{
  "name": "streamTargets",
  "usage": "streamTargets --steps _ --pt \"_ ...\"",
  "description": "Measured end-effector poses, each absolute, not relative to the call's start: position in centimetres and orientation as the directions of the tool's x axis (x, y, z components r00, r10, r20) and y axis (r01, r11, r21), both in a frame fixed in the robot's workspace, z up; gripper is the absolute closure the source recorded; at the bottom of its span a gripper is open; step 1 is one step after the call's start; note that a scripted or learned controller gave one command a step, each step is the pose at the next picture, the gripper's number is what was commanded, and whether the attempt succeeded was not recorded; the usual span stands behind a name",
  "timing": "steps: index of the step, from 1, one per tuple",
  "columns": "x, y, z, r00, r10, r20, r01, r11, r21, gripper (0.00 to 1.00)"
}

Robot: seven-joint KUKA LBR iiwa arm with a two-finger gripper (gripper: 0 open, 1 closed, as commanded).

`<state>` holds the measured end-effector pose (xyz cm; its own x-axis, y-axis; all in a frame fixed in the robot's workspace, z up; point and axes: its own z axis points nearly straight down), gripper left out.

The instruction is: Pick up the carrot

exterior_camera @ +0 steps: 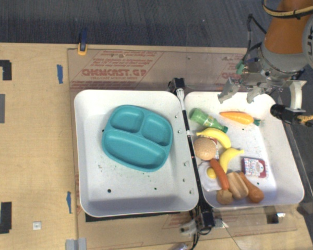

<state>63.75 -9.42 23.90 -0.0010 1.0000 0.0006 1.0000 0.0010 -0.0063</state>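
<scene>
The carrot (pixel 237 117) is lying on its side near the far end of the right bin (pixel 287 155), its green tip pointing toward the right wall. Just above it the gripper (pixel 244 91) is hovering with its fingers spread apart and nothing between them, clear of the carrot. A green bottle (pixel 207 120) is lying to the carrot's left, with two bananas (pixel 222 146), a bun (pixel 205 149), sausages (pixel 235 184) and a small red packet (pixel 253 167) crowding the near part of the bin. The left bin (pixel 94 186) is holding a teal divided tray (pixel 137 136). Both bins are sitting on the desk (pixel 31 139).
</scene>
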Motion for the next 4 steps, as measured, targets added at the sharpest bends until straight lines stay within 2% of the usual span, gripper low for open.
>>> streamTargets --steps 1,2,3,4 --pt "65.3 -14.5 11.9 -0.091 0.996 -0.002 0.996 0.091 0.003 0.0" --pt "59.5 -16.5 25.4 -0.266 0.964 -0.008 0.964 0.266 0.008 0.0" --pt "54.9 -22.0 22.9 -0.438 0.899 0.001 0.899 0.438 -0.003 0.0" --pt "51.3 -22.4 11.1 -0.442 0.897 0.003 0.897 0.442 -0.002 0.0"
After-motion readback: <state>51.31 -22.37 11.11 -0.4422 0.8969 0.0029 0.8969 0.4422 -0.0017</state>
